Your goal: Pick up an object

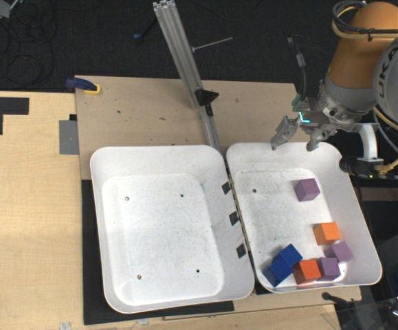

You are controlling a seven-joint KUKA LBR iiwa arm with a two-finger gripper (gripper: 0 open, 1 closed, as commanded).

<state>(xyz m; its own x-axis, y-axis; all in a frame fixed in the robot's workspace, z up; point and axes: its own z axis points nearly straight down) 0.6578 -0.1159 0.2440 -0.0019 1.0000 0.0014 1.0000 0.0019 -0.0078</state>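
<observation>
Bench holds two bins; my gripper hangs spread and unladen over the right bin's far rim, blocks crowd its near corner, so I risk a jammed or glancing grasp.

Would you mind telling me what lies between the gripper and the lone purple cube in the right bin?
Nothing: in the camera view, only bare white bin floor separates the gripper from the purple cube.

Even overhead light, soft shadows, slight graininess
</observation>
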